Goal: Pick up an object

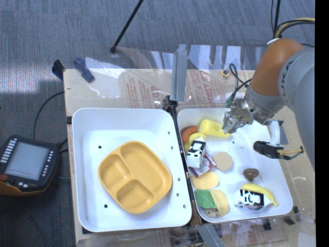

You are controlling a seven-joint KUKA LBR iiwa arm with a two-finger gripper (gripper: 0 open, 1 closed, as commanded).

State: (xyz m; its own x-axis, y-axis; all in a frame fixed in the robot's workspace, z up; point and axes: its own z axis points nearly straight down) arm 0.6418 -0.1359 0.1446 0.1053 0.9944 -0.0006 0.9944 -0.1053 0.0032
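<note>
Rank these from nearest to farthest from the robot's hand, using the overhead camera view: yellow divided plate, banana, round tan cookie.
Measured from the hand:
1. Round tan cookie, mid right bin.
2. Banana, right bin's near corner.
3. Yellow divided plate, left bin.

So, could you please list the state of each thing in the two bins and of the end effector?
yellow divided plate: lies flat, right way up, in the left bin.
banana: lies on its side in the right bin, against a black-and-white carton.
yellow toy: lies next to the end effector.
end effector: low over the right bin.
</note>
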